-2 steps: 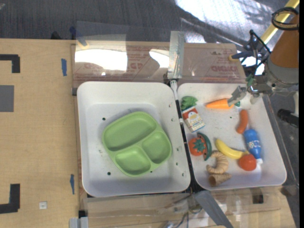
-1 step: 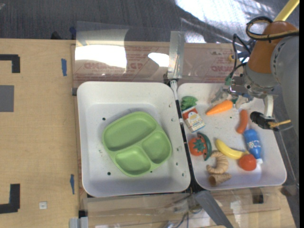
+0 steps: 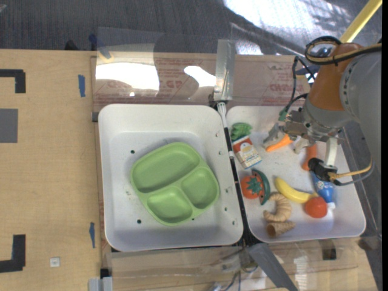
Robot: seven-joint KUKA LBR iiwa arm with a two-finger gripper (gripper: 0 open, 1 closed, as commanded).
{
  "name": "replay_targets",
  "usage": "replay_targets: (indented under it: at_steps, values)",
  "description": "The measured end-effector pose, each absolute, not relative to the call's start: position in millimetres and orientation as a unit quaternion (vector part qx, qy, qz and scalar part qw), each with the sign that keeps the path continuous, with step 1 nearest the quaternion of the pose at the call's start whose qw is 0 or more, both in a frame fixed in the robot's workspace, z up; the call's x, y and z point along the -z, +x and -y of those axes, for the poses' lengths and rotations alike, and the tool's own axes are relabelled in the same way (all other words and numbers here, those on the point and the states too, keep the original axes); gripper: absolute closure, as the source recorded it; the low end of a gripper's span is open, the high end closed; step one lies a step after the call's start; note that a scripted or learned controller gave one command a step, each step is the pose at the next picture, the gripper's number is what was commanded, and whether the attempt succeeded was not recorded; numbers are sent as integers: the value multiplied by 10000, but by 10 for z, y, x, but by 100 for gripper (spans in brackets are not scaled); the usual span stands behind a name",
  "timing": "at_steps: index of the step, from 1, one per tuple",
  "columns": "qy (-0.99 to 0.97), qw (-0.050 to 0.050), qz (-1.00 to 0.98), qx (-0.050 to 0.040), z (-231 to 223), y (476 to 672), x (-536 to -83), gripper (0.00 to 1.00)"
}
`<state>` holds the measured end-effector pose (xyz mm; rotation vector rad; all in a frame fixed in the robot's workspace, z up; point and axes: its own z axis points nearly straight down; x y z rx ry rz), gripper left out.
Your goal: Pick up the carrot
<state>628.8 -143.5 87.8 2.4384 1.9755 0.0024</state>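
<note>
Left bin (image 3: 112, 162): one green divided plate (image 3: 174, 182), three compartments, sitting roughly centre, turned at an angle to the bin walls. Nothing in its compartments.

Right bin (image 3: 348, 223): cluttered. Carrot (image 3: 279, 143) lies in the upper middle part, orange, angled, just left of the gripper (image 3: 295, 139). Gripper is down in the bin's upper right area, arm (image 3: 339, 86) coming in from the right edge. Fingers: can't tell whether they're spread or closed, they blend with the wrist hardware and cabling; carrot looks touching or just beside them, can't confirm it's between them.

Other contents of the right bin:
- green leafy item (image 3: 240, 130) near the upper left corner, against the divider wall
- small carton (image 3: 247, 153) with red and white print, just below the green item
- red and dark green round toy (image 3: 255, 184), looks like a tomato or pepper, at the left-middle
- banana (image 3: 291, 191) in the centre, lying diagonal
- tan croissant-like pastry (image 3: 280, 207) just below the banana, with a tan waffle-textured piece (image 3: 280, 227) near the bottom edge
- orange-red ball-shaped fruit (image 3: 315, 207) at the lower right, touching the banana's end
- blue and white item (image 3: 325, 191) just above that fruit, partly covered by cable, identity unclear
- reddish piece (image 3: 311, 153) under the gripper body, mostly hidden

Clear panels stand behind both bins; glare washes out the top walls.
</note>
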Motion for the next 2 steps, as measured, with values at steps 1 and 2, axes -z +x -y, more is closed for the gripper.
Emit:
replay_targets:
  at_steps: [1,2]
  values:
    - [7780,24,-6282,3,1461,6286,-998,100]
    - [8023,-52,-5969,44,482,6528,-1843,100]
